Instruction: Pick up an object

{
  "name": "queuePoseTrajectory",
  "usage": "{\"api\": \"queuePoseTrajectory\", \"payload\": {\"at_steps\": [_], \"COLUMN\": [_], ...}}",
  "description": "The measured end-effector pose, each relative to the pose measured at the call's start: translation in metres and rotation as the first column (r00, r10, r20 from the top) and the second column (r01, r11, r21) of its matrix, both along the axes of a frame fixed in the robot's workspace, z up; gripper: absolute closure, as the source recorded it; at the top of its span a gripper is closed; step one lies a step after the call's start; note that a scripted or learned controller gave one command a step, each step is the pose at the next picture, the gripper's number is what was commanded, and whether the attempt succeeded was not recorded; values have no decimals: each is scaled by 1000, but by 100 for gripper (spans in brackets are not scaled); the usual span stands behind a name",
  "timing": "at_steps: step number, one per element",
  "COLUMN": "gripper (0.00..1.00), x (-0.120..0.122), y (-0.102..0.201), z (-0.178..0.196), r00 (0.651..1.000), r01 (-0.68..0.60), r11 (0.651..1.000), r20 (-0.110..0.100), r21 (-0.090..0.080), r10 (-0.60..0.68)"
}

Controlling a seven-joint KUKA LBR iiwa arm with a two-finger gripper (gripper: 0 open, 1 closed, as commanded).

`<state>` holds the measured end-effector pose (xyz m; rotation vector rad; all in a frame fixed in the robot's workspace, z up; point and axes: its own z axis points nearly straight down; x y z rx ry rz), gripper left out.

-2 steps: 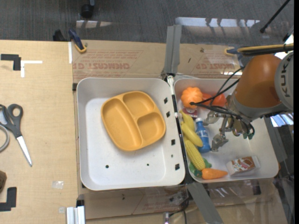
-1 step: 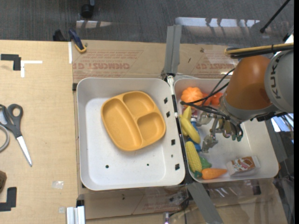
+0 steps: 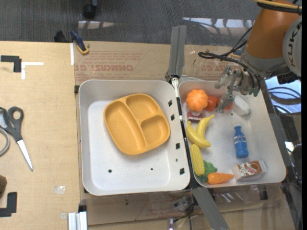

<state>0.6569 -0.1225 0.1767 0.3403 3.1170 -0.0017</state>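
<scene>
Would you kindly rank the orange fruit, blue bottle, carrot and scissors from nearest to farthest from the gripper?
From the gripper:
1. Orange fruit, just to its left.
2. Blue bottle, below it.
3. Carrot, at the right bin's bottom edge.
4. Scissors, far left on the bench.

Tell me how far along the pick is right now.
Early stage. Done: the gripper has reached the far end of the right bin, beside the orange. In hand: nothing visibly between its fingers. Left: grasp and lift something; the banana, blue bottle and corn all lie in the bin.
</scene>
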Motion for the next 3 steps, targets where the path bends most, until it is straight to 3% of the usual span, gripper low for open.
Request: {"api": "queuePoseTrajectory", "payload": {"at_steps": [1, 2, 3], "gripper": [0, 0, 100], "x": [-30, -9, -7], "y": [8, -6, -6], "z": [-54, -81, -70], "r00": [999, 991, 991], "r01": [8, 133, 130], "r11": [1000, 991, 992], "r20": [35, 3, 10], "r21": [-3, 1, -1], "r10": [-8, -133, -130]}}
